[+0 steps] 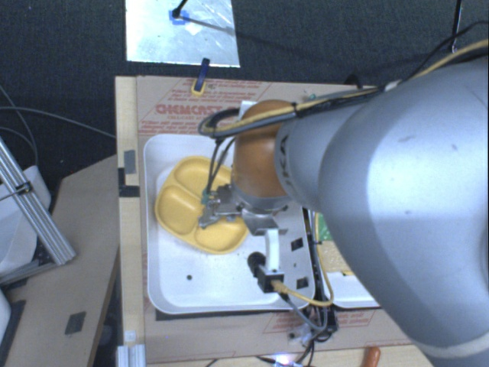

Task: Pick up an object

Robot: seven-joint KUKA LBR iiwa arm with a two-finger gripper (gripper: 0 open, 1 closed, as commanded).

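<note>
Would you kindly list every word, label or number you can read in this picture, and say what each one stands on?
"CHEMCAST": red print on the brown cardboard sheet under the white bin, partly hidden by the arm.
Further red print on the cardboard's front edge: too small and blurred to read.
Nothing else is legible.

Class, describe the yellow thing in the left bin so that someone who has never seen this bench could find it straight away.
Start at the left white bin, the one the grey arm reaches over. In its upper half lies a yellow dish split into rounded sections, partly under the orange band at the arm's wrist. It is the one bright yellow, lobed thing lying in the white bin.
</note>
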